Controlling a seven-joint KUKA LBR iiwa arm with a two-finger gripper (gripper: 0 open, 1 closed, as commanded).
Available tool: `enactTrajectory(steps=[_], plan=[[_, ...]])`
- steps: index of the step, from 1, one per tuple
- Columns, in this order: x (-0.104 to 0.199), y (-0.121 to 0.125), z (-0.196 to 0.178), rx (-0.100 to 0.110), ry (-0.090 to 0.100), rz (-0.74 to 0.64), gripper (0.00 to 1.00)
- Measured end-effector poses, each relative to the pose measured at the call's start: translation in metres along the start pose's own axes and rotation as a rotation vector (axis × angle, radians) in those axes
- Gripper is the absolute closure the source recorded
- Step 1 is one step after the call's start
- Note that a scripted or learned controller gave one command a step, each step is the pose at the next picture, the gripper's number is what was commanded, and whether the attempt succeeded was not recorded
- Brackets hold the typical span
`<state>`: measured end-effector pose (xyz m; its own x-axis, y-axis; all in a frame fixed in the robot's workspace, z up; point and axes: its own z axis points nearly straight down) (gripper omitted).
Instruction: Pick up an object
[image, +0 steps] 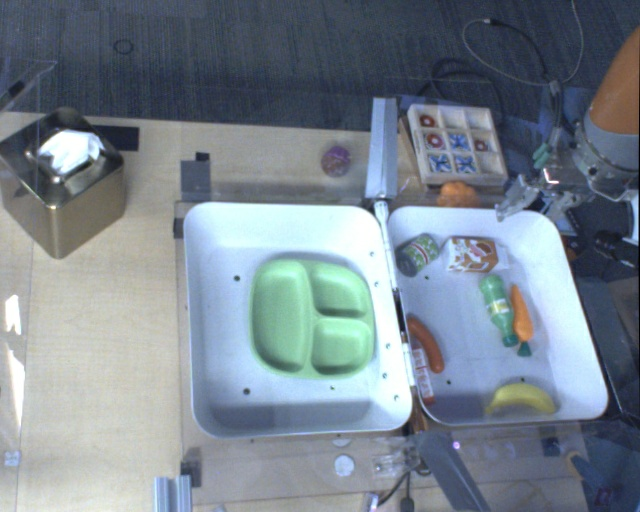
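Note:
The right bin (570, 300) holds several objects. A small green can (417, 253) lies at its far left, with a brown-and-white snack packet (471, 254) beside it. A green bottle (495, 305) and an orange carrot (521, 315) lie side by side in the middle. A red sausage (425, 343) rests by the left wall, and a yellow banana (521, 399) lies at the near edge. My gripper (540, 190) hangs over the bin's far right corner, apart from all of them. The arm's orange band (615, 90) is at the upper right.
The left bin (215, 250) holds a green divided tray (312, 316). Behind the bins lie a tic-tac-toe board (455, 143), an orange object (457, 193) and a purple ball (336, 160). A brass box (62, 190) stands at the far left. Cables run at the upper right.

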<state>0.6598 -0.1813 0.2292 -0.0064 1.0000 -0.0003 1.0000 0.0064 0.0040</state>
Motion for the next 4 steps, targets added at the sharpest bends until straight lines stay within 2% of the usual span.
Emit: enactTrajectory(steps=[1,2,4], plan=[[0.005,0.004,0.111,-0.034,-0.007,-0.031,0.00],[0.010,-0.003,0.119,-0.051,-0.010,-0.099,0.00],[0.017,-0.041,0.118,-0.054,-0.019,-0.211,0.00]])
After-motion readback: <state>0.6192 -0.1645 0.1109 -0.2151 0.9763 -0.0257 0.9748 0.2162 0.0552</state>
